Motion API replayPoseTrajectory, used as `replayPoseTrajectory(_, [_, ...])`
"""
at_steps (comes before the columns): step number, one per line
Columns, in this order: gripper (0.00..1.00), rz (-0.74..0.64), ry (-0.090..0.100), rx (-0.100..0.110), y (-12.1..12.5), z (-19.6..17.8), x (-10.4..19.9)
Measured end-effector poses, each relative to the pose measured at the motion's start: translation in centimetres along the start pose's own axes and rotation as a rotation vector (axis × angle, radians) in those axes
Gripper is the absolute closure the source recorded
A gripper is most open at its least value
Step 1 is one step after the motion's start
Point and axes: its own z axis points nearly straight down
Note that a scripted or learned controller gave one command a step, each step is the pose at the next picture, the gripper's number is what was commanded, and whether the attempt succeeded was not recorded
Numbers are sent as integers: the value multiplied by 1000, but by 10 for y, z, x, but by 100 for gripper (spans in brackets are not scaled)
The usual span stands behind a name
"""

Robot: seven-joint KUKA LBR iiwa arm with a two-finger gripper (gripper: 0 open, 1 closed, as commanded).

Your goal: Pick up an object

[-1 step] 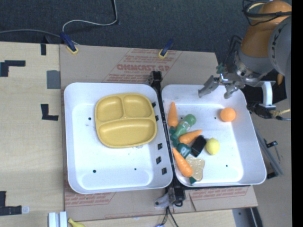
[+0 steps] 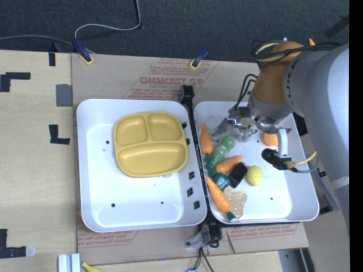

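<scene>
The candidate objects, among them carrots [image 2: 227, 164], a green bottle [image 2: 222, 147] and a yellow ball [image 2: 255, 175], lie clustered in the right bin [image 2: 283, 205], evidently as pick stock, while the tool [image 2: 245, 122] hangs just above the cluster's upper edge, its opening impossible to judge.

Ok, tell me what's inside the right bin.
The right bin holds three toy carrots, a green bottle, a black block, a yellow ball, a tan cracker-like piece and something orange. The arm covers the bin's back corner.
</scene>
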Motion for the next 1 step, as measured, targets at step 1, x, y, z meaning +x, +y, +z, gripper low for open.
replayPoseTrajectory(1, [0, 9, -16, -17, -72, 8, 11])
